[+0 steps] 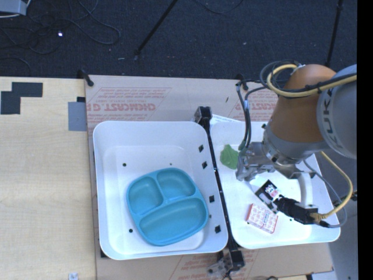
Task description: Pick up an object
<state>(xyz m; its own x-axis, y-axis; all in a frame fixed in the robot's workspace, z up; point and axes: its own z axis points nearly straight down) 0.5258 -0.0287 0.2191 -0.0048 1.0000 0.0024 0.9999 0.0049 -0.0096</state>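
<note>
In the right bin (233, 226) my gripper (247, 171) hangs low at the end of the grey and orange arm. A green soft-looking object (229, 156) lies just left of it, near the divider between the bins; I cannot tell whether they touch. A small black packet with coloured marks (267, 191) lies just right of and below the gripper. Nearer the front of the bin, a flat red-and-white patterned packet (261, 218) rests on the floor. Nothing is seen held.
The left bin (111, 156) holds a blue divided plate (167, 206) on its floor. Black clips (203, 115) join the two bins along the middle divider. The arm's body covers the right bin's far right part.
</note>
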